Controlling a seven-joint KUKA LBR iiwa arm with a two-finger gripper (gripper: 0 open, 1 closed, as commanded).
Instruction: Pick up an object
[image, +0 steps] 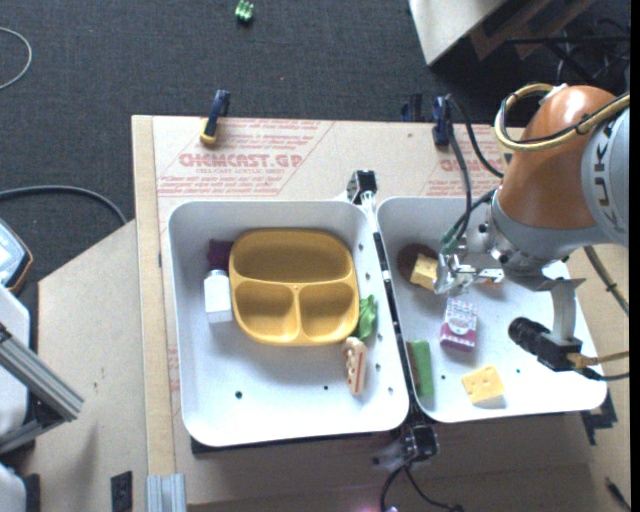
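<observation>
My gripper (458, 272) hangs over the upper left part of the right bin (560, 400). Just to its left a small yellow block (425, 271) lies against a dark brown round piece (411, 257). A pink carton (460, 325) lies just below the gripper. Nearer the front of this bin are a green stick (421, 366) and a yellow cheese wedge (485, 385). I see nothing held in the gripper.
The left bin (190, 400) holds a yellow divided plate (295, 285), a white bottle (217, 296), a purple piece (220, 250), a green piece (367, 318) and a hot dog (355, 365). A black cylinder (540, 340) juts over the right bin's right side.
</observation>
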